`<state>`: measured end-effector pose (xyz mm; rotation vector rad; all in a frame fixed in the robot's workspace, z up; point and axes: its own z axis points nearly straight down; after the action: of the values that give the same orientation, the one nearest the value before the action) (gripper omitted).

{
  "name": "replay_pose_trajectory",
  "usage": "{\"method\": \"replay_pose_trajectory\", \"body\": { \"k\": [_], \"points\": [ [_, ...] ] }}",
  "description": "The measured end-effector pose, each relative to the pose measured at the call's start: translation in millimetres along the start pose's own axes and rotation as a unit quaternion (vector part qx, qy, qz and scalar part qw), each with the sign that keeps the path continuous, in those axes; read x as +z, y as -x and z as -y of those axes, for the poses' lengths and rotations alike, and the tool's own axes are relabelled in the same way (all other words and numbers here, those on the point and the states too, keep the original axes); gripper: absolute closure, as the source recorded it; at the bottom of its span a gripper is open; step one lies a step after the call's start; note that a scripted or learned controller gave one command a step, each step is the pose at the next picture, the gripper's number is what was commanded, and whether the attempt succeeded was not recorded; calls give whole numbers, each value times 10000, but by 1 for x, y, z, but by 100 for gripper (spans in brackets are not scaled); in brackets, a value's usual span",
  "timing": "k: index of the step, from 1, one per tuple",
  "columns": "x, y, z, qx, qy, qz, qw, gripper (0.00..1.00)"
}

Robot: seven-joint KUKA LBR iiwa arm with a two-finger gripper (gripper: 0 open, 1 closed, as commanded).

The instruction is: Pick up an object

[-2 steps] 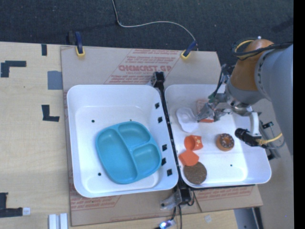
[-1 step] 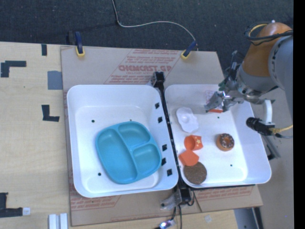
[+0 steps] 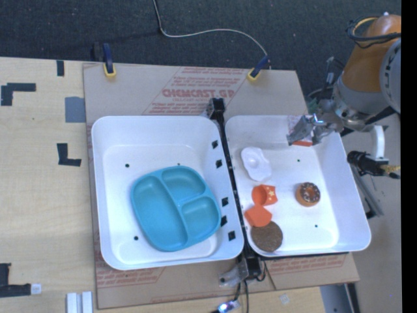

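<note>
My gripper (image 3: 305, 133) hangs over the far right corner of the right bin (image 3: 339, 240). A small red sliver (image 3: 301, 143) shows just under it; I cannot tell whether it is held. In the right bin lie a white lump (image 3: 255, 163), an orange cup-like piece (image 3: 264, 194), a flat orange piece (image 3: 258, 216), a brown round cookie (image 3: 267, 237) and a sprinkled donut (image 3: 307, 193). The gripper is well behind and to the right of all of them.
The left bin (image 3: 111, 175) holds a blue divided plate (image 3: 176, 207). A black divider with clips (image 3: 225, 175) runs between the bins. A cable (image 3: 215, 34) trails across the dark floor behind the bench. The arm's body (image 3: 371, 70) stands at the right.
</note>
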<state>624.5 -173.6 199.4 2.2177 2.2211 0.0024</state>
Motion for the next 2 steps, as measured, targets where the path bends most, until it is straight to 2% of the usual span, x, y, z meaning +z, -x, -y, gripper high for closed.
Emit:
{"method": "replay_pose_trajectory", "body": {
  "k": [1,2],
  "points": [
    [-20,-1,-1,0,-10,-4,10000,100],
    [-10,-58,-2,-25,-25,-14,10000,100]
  ]
}}
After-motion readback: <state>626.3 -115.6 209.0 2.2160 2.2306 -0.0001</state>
